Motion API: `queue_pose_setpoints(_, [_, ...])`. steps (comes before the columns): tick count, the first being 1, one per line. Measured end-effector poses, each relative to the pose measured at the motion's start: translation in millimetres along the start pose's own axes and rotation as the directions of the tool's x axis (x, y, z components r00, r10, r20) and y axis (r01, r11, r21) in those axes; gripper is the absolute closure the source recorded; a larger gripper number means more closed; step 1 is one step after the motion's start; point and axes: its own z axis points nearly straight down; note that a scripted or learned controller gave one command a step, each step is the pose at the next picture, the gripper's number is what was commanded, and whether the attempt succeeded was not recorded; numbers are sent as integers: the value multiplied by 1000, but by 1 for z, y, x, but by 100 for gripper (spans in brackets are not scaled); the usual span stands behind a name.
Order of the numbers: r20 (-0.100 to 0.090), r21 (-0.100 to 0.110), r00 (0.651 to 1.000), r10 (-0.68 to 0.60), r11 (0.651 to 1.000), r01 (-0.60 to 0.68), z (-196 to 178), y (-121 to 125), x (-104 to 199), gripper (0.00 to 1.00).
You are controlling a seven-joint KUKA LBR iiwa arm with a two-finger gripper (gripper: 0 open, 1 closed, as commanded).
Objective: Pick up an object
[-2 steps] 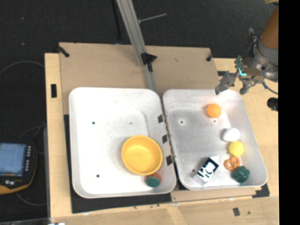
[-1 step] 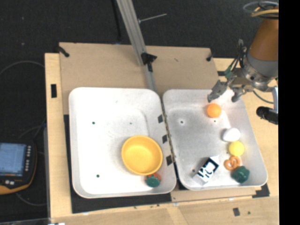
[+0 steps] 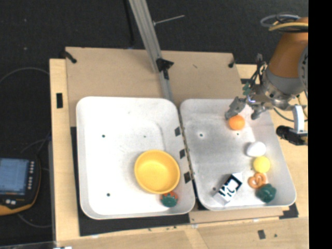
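Fingers (image 3: 234,106) are seen spread apart, straddling above the orange ball (image 3: 236,122) near the right bin's (image 3: 207,154) far edge. Centring over the ball before closing is advised; nothing is held yet.

Dark, speckled floor (image 3: 62,14) all around, near black. In the middle, a tan wooden surface (image 3: 114,71), squared off, with small black brackets at the far corners. Rising from its far edge, a slanted grey metal post (image 3: 148,27), thin rod jutting off to one side. On the floor at the left, a handheld control pendant (image 3: 15,183) with a pale blue screen, cable (image 3: 23,92) curling away from it. Even, flat light, faint shadows only.
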Motion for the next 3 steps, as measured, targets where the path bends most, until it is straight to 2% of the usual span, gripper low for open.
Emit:
queue_pose_setpoints(1, [-1,1,1000,-3,1000,3,56,3,8,0])
queue_pose_setpoints(2, [0,-6,1000,-3,1000,3,41,5,6,100])
queue_pose_setpoints(3, [0,-9,1000,0,1000,0,-8,9,-3,100])
